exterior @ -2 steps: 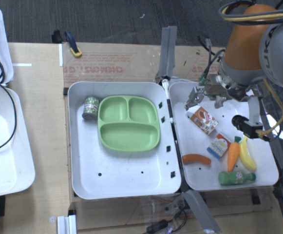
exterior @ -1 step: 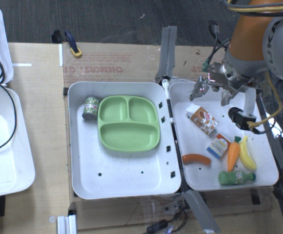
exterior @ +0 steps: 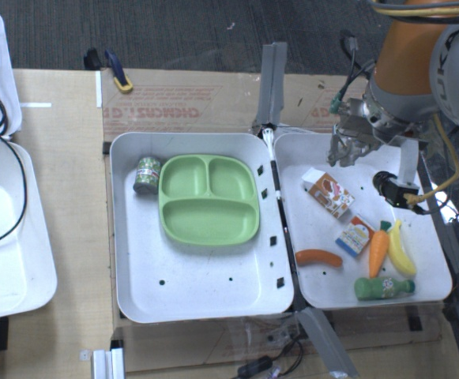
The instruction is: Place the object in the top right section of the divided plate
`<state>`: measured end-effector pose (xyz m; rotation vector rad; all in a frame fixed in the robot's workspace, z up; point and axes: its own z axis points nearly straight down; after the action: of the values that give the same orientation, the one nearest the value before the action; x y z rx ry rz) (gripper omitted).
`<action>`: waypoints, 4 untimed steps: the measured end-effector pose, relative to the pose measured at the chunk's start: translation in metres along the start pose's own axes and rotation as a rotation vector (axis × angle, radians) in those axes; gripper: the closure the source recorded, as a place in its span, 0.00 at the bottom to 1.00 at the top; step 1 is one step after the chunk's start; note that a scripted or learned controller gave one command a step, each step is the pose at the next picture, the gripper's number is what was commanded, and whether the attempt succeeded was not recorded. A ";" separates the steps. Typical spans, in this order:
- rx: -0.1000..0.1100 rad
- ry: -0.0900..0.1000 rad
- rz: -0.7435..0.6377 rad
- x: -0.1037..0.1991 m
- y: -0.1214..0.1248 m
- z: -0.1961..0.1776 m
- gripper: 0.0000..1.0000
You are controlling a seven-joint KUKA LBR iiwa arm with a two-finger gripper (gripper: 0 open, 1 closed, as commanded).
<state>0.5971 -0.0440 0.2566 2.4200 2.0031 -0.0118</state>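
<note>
Tool (exterior: 348,155) above (green, three-sectioned) plate's (exterior: 209,199) neighbour bin

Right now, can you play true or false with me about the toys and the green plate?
1. The green plate sits in the left bin. True.
2. A small can lies inside the plate. False: it stands beside the plate, by its left edge.
3. The carrot and banana lie next to each other in the right bin. True.
4. The sausage is on the plate. False: it lies in the right bin.
5. The claw hangs over the right bin's top edge. True.
6. The green bottle stands upright. False: it lies on its side.
</note>
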 end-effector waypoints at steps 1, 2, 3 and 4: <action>-0.003 0.003 -0.443 0.050 0.012 0.037 1.00; -0.005 0.002 -0.472 0.045 0.055 0.061 1.00; -0.005 0.003 -0.547 0.108 0.012 0.064 1.00; -0.007 0.003 -0.511 0.105 0.044 0.036 1.00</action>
<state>0.6592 0.0509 0.2203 1.8338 2.5488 -0.0013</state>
